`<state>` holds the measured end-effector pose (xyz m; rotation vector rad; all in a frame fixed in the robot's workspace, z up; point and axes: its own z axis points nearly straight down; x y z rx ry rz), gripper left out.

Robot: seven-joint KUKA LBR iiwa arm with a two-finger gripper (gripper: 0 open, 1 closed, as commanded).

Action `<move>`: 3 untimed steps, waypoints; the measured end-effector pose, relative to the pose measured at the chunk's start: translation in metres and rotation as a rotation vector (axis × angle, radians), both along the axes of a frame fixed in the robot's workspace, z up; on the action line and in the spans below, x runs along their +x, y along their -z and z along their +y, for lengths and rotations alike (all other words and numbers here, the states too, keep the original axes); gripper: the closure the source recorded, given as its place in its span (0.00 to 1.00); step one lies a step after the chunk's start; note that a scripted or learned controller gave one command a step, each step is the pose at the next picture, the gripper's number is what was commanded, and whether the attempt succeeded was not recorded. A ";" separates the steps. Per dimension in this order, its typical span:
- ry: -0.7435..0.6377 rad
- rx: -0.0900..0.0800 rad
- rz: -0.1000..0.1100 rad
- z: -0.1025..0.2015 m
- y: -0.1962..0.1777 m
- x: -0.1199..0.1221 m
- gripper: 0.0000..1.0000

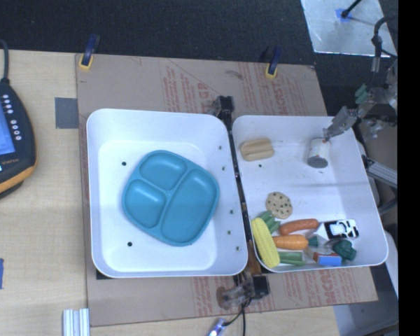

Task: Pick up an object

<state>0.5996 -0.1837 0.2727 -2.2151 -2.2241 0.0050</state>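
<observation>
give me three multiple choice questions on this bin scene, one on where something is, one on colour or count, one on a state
1. Where does the blue divided plate lie?
A. in the left bin
B. in the right bin
C. on the cardboard outside both bins

2. What colour is the corn cob?
A. purple
B. yellow
C. white

3. How does the bread roll stand to the toy food heap at the right bin's near edge?
A. buried under it
B. stacked on top of it
C. lying apart from it, on bare bin floor

Answers:
1. A, the plate rests on the floor of the left bin.
2. B, the cob is yellow, beside an orange carrot.
3. C, the roll sits alone near the far left corner, with the cookie between it and the heap.
</observation>
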 end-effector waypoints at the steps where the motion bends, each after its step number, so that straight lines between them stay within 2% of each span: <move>1: -0.002 0.000 0.001 0.060 0.081 -0.049 0.00; 2: -0.002 0.000 0.002 0.086 0.177 -0.045 0.00; 3: -0.005 -0.001 0.005 0.084 0.166 -0.045 1.00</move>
